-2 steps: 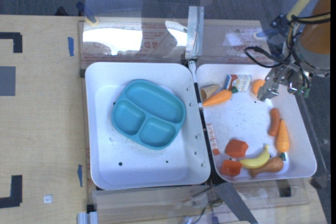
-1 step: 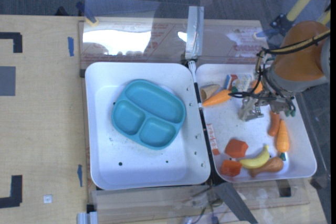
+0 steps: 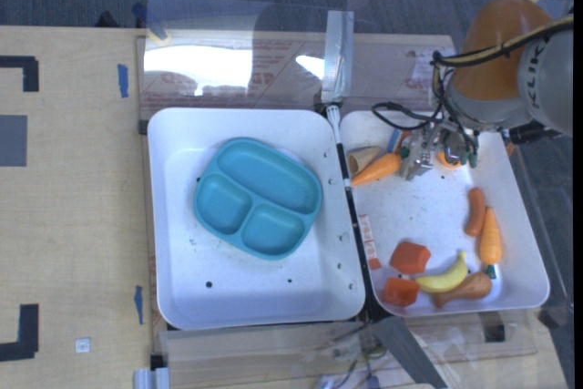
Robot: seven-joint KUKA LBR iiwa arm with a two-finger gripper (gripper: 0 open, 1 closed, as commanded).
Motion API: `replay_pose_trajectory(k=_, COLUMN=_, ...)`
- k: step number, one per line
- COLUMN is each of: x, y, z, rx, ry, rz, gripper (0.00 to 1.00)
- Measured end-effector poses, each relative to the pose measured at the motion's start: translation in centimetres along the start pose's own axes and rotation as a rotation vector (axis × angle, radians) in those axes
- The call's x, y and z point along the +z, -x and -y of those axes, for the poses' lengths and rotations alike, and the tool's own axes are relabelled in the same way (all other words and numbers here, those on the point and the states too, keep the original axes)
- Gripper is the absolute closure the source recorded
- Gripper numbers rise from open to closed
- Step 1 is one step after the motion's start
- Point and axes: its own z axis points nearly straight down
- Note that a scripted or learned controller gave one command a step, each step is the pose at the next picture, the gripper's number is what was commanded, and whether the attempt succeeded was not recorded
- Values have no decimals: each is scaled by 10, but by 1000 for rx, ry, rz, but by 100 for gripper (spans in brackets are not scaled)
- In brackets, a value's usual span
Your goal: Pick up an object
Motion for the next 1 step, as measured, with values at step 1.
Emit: replay_pose_trajectory(k=1, x=-182, y=1, z=23, rx=150, ry=15, rz=50, gripper=100)
